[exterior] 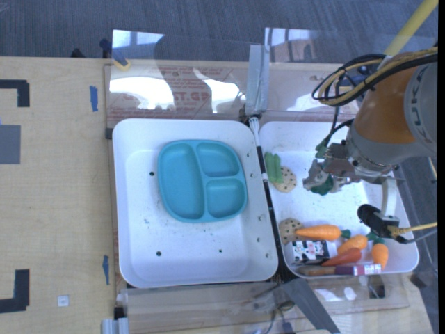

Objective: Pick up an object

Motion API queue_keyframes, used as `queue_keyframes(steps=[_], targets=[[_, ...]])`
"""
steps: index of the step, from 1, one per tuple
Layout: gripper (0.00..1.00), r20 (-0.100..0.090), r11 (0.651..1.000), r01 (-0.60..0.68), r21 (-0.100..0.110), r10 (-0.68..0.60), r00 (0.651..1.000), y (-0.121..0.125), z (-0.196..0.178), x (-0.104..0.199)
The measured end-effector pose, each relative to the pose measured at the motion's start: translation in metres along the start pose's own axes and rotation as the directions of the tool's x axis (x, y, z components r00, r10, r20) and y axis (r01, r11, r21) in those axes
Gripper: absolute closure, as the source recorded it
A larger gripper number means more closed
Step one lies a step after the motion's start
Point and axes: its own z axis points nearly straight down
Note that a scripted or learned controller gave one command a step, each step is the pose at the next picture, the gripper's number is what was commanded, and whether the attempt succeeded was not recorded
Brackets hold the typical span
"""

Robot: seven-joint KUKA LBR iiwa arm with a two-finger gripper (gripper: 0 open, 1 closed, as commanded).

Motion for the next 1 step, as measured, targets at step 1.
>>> queue_keyframes(steps=[1], targets=[[1.00,0.002,0.981,0.193,0.000,-0.193,0.981,0.0159,0.0006,-0.0170]])
